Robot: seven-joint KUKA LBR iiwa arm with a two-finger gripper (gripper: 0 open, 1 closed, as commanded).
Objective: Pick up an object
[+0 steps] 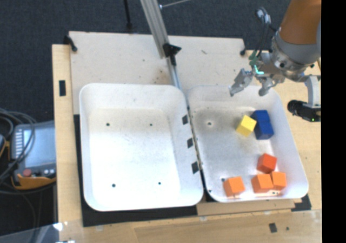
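Note:
My gripper (251,86) hangs over the far edge of the right bin (216,144), its two grey fingers spread apart with nothing between them. Below and a little in front of it lie a yellow block (246,125) and a blue block (263,124), touching each other. Nearer the front right corner sit a red-orange block (266,163) and three orange blocks, one at the left (234,186) and two side by side (262,183) (279,179).
The left bin (135,144) stands beside the right one. A slanted aluminium bar (154,17) rises from the back between the bins. A pendant with cables (30,152) lies off the bench at left.

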